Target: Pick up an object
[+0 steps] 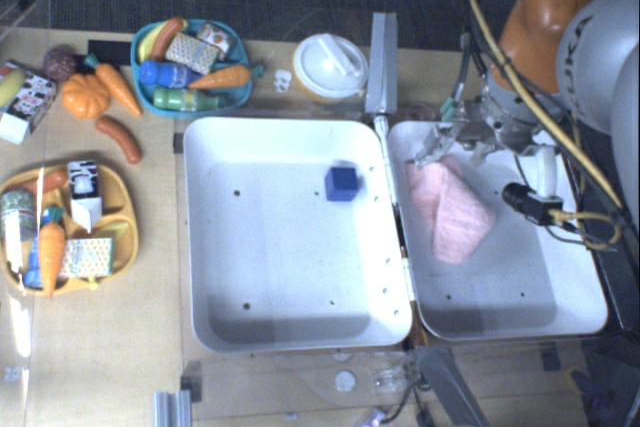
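A pink folded cloth lies in the right white bin, toward its left side. My gripper hangs over the cloth's far edge, at the back of that bin, with its fingers spread open and nothing visibly held between them. The grey arm with its orange band comes in from the upper right. A small blue block sits alone in the left white bin, near its back right corner.
Left of the bins are a blue bowl of toy food, a yellow tray of toys, a toy pumpkin and a sausage. A lidded yellow cup stands behind the left bin. Cables trail over the right bin.
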Robot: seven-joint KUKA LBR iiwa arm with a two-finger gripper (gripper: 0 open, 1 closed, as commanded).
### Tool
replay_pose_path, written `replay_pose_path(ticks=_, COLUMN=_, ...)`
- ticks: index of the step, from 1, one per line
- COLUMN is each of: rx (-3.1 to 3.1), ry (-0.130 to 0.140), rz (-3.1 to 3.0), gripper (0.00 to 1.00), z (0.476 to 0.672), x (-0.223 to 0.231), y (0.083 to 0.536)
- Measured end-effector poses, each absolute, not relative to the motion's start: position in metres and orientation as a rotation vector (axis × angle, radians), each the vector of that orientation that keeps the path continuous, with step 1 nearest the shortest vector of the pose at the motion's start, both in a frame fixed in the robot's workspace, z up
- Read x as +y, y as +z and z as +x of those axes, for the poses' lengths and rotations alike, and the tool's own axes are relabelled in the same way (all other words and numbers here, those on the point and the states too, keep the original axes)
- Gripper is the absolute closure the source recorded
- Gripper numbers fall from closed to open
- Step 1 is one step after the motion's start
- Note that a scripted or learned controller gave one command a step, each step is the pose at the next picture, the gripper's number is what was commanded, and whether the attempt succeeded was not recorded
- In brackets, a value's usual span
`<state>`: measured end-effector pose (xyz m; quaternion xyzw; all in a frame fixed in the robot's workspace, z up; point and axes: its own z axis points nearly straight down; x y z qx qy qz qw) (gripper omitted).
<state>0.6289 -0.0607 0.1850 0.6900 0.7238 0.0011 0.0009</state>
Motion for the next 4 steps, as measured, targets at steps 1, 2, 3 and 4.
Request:
replay_pose_path(ticks=1, rx=2.414, ry=0.007, rz=2.003, gripper=0.00, z=0.635, x=-0.014, y=0.270)
replay_pose_path(ticks=2, rx=2.418, ry=0.012, rz=1.996, gripper=1.00, z=0.636, x=-0.012, y=0.280)
replay_pose_path(ticks=3, rx=2.417, ry=0.012, rz=1.996, gripper=0.00, z=0.636, x=-0.012, y=0.280)
replay_pose_path(ticks=4, rx=2.303, ry=0.001, rz=2.136, gripper=0.00, z=0.641, x=-0.058, y=0.185)
